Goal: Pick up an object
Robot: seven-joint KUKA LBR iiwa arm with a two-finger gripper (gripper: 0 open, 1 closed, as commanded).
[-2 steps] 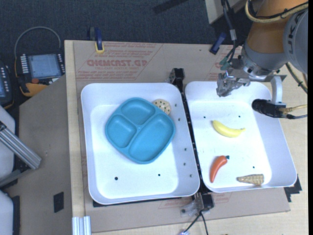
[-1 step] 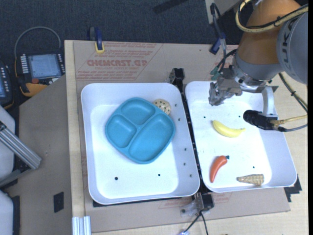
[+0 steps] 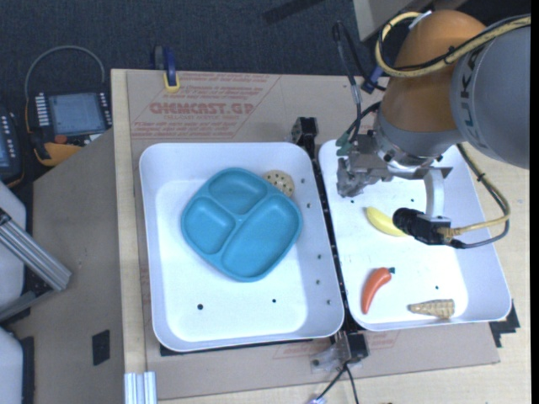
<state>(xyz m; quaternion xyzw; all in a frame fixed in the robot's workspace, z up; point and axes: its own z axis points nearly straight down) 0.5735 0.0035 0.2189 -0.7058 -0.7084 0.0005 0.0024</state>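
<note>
Orange arm [image 3: 429,66] — hand [image 3: 352,182] near banana [image 3: 383,221].

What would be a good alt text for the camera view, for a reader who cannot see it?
A grey and orange robot arm's gripper hangs over the right bin, near a banana, a red pepper and a tan cone. The left bin holds a blue divided plate and a cookie.

Yellow banana [image 3: 386,221], red pepper [image 3: 376,288] and tan cone [image 3: 432,309] lie flat in the right bin [image 3: 480,297].
</note>
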